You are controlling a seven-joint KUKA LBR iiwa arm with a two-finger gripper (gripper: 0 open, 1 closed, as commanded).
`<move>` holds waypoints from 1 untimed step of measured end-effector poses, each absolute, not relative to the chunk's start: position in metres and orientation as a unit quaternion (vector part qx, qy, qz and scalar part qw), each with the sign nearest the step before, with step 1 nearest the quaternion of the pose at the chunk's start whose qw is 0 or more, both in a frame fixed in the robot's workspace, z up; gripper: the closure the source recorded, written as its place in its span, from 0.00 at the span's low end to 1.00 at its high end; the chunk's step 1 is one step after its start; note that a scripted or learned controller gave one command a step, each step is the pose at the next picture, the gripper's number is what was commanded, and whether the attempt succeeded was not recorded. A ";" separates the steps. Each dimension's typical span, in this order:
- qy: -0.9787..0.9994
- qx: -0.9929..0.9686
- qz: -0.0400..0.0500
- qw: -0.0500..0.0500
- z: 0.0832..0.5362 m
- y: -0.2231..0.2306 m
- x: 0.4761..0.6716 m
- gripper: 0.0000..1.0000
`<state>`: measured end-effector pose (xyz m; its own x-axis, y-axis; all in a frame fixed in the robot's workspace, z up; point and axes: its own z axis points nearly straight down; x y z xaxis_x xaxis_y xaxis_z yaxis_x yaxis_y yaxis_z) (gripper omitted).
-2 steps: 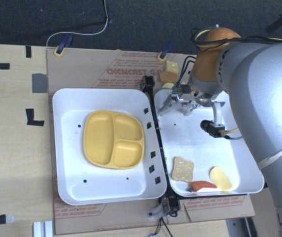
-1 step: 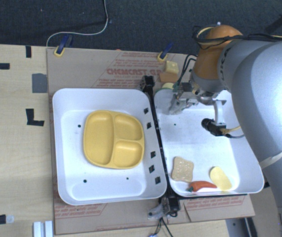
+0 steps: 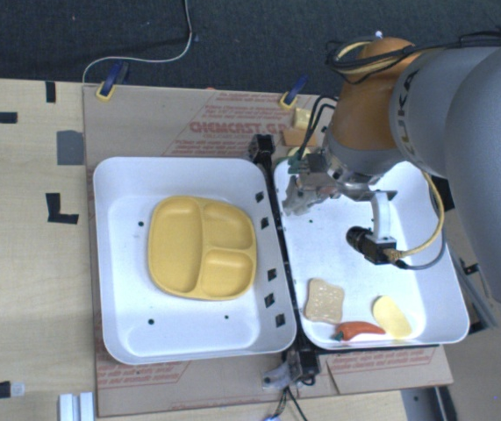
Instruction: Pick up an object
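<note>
My tool [image 3: 307, 189] hangs over the far left corner of the right bin [image 3: 425, 327], close to the divider where the two bins meet. From this slanted look down, my own wrist and the orange band cover most of it, so I cannot tell how the tool is set, and I see nothing caught in it.

So I judge the pick as not yet made. The three small things I could take all lie on the floor of the right bin, along its near edge and well apart from my tool: a pale, speckled bread slice [image 3: 325, 301], a red pepper-shaped piece [image 3: 358, 330] just beside it toward the rim, and a yellow oval piece [image 3: 393, 316] touching or nearly touching the red one. The left bin [image 3: 114, 235] carries a yellow divided tray [image 3: 202, 246], lying flat in its middle.

What is left, as I see it, is nearly the whole job: choose one piece, bring my tool across the bin above it, come down, take it and lift it clear of the counter
</note>
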<state>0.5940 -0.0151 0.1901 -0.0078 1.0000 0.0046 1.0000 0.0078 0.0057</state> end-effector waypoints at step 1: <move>0.706 0.709 0.000 0.002 0.239 -0.083 0.558 1.00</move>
